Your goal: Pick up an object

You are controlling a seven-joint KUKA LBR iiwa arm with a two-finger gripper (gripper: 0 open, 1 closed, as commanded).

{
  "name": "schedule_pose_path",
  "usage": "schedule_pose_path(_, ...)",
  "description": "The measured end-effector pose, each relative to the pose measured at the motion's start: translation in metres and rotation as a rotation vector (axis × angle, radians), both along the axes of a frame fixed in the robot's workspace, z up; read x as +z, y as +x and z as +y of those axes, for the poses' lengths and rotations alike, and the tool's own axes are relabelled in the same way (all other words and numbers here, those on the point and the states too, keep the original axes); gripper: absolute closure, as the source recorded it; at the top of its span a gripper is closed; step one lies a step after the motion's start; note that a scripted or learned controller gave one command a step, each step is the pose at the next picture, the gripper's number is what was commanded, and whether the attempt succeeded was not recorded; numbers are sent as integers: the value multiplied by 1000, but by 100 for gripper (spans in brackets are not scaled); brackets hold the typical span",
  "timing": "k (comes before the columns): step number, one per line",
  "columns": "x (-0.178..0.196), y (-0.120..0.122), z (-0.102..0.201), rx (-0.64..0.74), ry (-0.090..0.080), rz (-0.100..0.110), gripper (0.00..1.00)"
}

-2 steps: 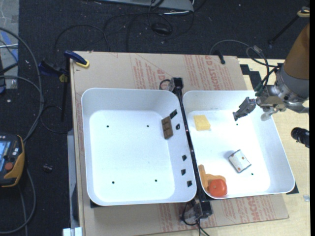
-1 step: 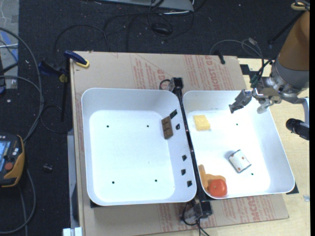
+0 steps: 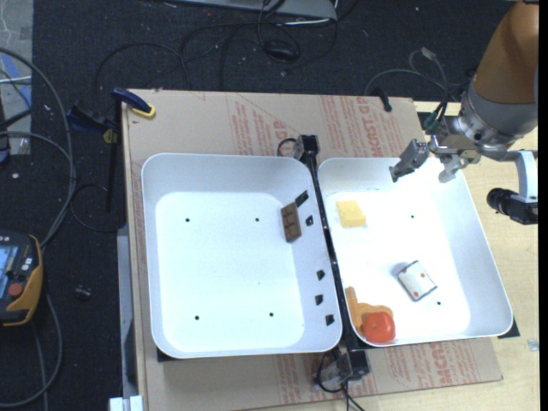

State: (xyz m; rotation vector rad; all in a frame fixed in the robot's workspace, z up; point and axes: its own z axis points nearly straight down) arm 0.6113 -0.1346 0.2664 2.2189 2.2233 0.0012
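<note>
My gripper [image 3: 425, 164] hangs over the far edge of the right bin [image 3: 479, 255], its two fingers spread apart with nothing between them. In that bin a yellow block [image 3: 351, 213] lies near the far left. A small white and grey box [image 3: 416, 280] rests toward the middle. A red ball on an orange piece [image 3: 375, 322] sits in the near left corner. A brown bar [image 3: 292, 223] lies at the right side of the left bin [image 3: 171, 187].
The two white bins stand side by side on a cardboard sheet [image 3: 257, 118], joined by black clips [image 3: 309, 146]. Cables run across the dark floor behind and to the left. The arm's orange band [image 3: 512, 41] rises at the top right.
</note>
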Motion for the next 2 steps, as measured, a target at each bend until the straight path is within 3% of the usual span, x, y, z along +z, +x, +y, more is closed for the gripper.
schedule_pose_path(1,0,-1,-1,-2,0,1,0)
schedule_pose_path(2,-34,17,15,0,0,4,0)
